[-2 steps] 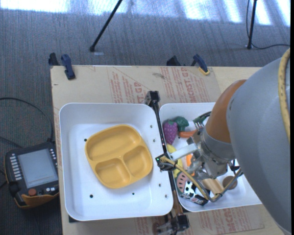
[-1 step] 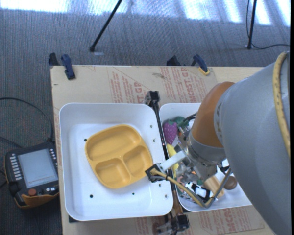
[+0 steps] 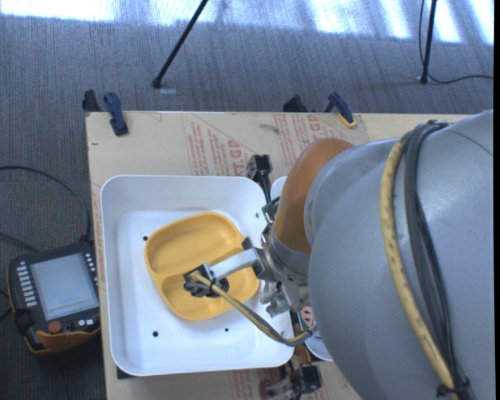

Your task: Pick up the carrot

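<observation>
one grey arm [image 3: 400, 257] is reaching in from the right, and its bulk is covering most of the right-hand side of the bench. one orange band [image 3: 304, 194] is showing above the wrist. the gripper [image 3: 277, 297] is hanging low over the strip where the two bins are meeting, just beside the right rim of the plate. whether it is open or closed cannot be told from this angle, nor whether it is gripping anything.

two white bins are sitting side by side on one brown board [image 3: 192, 136]. the left bin [image 3: 125, 223] is lying in full sight. the right bin [image 3: 322, 350] is peeking out as thin white slivers around the arm. one yellow plate [image 3: 192, 240] is lying in the left bin, toward its right half, and two compartments are showing in it, one behind the other.

where the carrot is lying cannot be told. one small orange-pink patch [image 3: 305, 314] is showing just under the wrist, at the edge of the right bin, but it is too small to name.

at the far edge of the board, two blue clamps are gripping it, one near the left corner [image 3: 115, 112] and one toward the right [image 3: 342, 107], each with a dark clamp beside it, making four in all. one control pendant [image 3: 54, 294] is resting on the carpet to the left of the bench, and two stands are rising at the back.
</observation>
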`<state>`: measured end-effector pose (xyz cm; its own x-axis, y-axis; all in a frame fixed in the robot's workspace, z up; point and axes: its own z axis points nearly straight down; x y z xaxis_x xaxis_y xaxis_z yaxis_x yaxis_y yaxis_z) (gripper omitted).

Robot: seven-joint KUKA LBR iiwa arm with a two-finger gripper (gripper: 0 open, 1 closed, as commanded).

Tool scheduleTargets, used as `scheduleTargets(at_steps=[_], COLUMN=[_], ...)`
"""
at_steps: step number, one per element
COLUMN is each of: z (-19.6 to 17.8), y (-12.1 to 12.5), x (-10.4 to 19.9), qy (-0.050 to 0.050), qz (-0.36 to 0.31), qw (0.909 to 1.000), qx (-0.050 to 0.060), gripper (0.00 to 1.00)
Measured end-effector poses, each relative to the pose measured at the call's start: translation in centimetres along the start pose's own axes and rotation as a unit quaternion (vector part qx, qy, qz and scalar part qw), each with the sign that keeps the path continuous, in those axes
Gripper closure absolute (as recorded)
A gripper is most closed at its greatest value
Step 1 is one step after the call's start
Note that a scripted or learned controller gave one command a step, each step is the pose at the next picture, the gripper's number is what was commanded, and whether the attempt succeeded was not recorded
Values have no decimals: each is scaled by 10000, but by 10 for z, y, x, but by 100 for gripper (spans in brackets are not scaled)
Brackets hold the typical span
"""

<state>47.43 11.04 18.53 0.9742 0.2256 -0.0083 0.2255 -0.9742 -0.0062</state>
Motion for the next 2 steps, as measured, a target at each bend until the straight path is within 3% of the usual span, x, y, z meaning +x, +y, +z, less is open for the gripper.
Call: scheduleTargets(at_steps=[1, 2], z=[0, 71], y=[3, -3], x=[0, 1], qy=[2, -30], qz=[34, -1249], qw=[10000, 9922], qx=[-9, -3], gripper=[0, 0])
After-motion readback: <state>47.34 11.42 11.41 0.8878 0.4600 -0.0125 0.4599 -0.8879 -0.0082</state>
